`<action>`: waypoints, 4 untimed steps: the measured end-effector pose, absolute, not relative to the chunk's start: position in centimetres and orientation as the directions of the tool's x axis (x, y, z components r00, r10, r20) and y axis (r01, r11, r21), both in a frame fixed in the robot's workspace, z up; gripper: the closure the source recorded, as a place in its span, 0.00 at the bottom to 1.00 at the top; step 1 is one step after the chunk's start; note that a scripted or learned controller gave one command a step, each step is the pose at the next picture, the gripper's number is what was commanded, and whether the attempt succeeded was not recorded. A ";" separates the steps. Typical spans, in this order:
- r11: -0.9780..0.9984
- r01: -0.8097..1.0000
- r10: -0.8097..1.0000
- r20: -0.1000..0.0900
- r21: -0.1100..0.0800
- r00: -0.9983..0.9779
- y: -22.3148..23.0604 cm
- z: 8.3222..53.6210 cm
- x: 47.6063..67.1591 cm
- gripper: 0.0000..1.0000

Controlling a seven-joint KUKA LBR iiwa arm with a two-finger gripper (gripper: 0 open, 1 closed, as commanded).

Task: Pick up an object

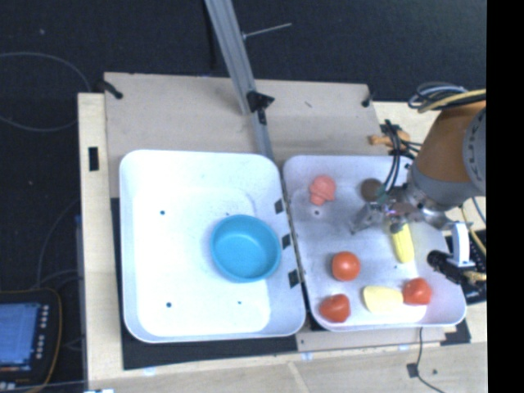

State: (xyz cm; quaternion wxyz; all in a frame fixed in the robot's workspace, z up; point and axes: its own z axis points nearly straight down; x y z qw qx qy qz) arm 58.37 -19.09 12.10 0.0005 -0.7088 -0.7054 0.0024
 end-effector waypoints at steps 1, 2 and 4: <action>-0.007 1.000 1.000 -0.002 0.007 0.007 -19.1 13.7 58.6 1.00; 0.009 1.000 1.000 0.001 0.006 -0.009 -18.8 18.4 59.3 1.00; 0.010 1.000 1.000 0.004 0.001 -0.010 -13.6 21.9 59.4 1.00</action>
